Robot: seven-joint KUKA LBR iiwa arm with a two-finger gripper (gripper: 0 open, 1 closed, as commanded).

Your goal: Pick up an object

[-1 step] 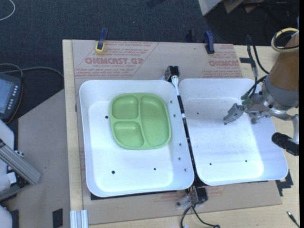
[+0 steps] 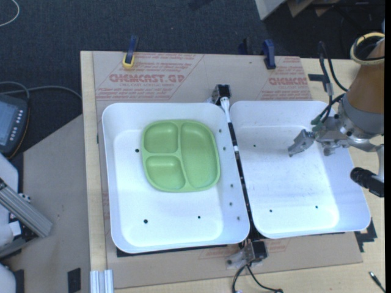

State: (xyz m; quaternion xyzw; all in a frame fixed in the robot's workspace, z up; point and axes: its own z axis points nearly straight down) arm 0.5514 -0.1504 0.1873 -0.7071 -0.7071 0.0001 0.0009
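A light green divided plate [image 2: 181, 155] lies flat in the left bin [image 2: 122, 212], towards its back half. My gripper [image 2: 312, 148] hangs over the right bin [image 2: 293, 218], near that bin's back right part and far to the right of the plate. Its two grey fingers [image 2: 299, 143] are spread apart with nothing between them. The arm's orange band [image 2: 369, 87] shows above the wrist at the right edge.
The two bins meet along a black seam [image 2: 237, 163] with small clips. Blue and yellow clamps [image 2: 129, 52] hold the brown board at the back. Cables [image 2: 327, 78] run beside the arm; a grey device [image 2: 12, 124] sits off the bench at left.
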